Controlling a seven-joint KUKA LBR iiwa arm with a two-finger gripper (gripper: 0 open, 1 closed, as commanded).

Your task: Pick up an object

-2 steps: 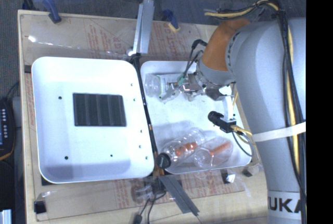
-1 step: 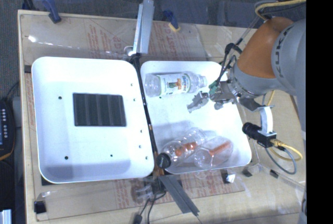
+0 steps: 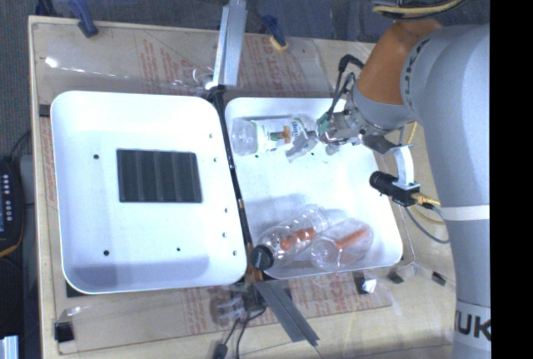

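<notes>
Hand (image 3: 310, 143) low in right bin (image 3: 379, 220), touching small clear bottle (image 3: 268, 135), grip state unclear; 2 bottles (image 3: 321, 239) nearer front

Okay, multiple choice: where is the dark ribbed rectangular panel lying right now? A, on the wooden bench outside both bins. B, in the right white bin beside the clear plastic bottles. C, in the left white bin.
C: the dark ribbed rectangular panel lies flat in the middle of the left white bin, while the clear plastic bottles sit in the right white bin.

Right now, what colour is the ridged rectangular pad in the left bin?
Dark grey, almost black ridged rectangular pad, clearest in the camera view.
</notes>
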